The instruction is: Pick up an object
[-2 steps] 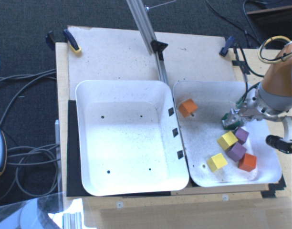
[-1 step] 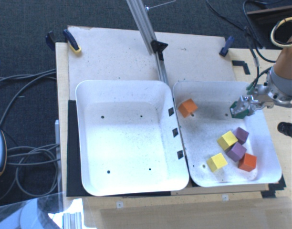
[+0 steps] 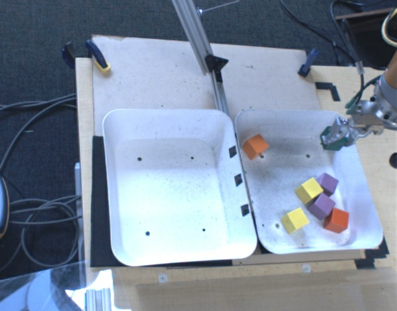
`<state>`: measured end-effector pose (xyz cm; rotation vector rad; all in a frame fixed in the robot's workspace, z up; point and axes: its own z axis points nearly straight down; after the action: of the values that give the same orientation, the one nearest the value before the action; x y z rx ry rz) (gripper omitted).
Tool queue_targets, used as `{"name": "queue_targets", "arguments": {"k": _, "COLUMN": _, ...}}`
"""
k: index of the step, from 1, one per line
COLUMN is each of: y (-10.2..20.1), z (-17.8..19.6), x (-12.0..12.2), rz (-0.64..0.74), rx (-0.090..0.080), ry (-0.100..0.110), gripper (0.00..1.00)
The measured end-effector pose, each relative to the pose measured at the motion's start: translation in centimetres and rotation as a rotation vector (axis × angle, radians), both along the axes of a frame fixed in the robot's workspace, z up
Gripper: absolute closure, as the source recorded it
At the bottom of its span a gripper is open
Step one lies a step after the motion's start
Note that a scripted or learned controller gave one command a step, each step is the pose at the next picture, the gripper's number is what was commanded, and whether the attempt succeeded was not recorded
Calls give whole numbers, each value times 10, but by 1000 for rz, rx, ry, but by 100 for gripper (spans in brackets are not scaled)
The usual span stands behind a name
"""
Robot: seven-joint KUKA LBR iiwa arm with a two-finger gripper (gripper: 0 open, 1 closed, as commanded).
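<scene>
Overhead view of a pale surface point(image 3: 153, 76) carrying two shallow white bins side by side. Landmark for every position below is the right bin point(image 3: 276, 125), the one the arm reaches over.

Left bin point(image 3: 117, 125) sits just beside the right bin, their rims touching along the middle.

Robot gripper point(image 3: 335, 138) hangs over the right bin's far right corner, just inside the rim. It looks grey and greenish and blurred, and whether it is spread or closed cannot be told from here. No block shows between its tips.

Six small blocks lie on the right bin's floor. An orange block point(image 3: 254, 146) lies alone near the bin's far left side, well apart from the others. The rest cluster toward the bin's near right corner: a yellow block point(image 3: 309, 190) touching a purple block point(image 3: 327, 183), a second purple block point(image 3: 322, 206) just below them, a red-orange block point(image 3: 336, 220) beside that, nearest the corner, and a second yellow block point(image 3: 294, 220) a little to their left.

A metal rail point(image 3: 192, 24) slants down from beyond the bin's far left corner.
</scene>
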<state>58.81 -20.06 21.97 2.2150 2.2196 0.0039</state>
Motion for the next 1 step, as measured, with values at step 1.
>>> {"name": "queue_targets", "arguments": {"k": 1, "y": 0, "z": 2, "x": 0, "rz": -1, "rx": 1, "ry": 4, "gripper": 100}}
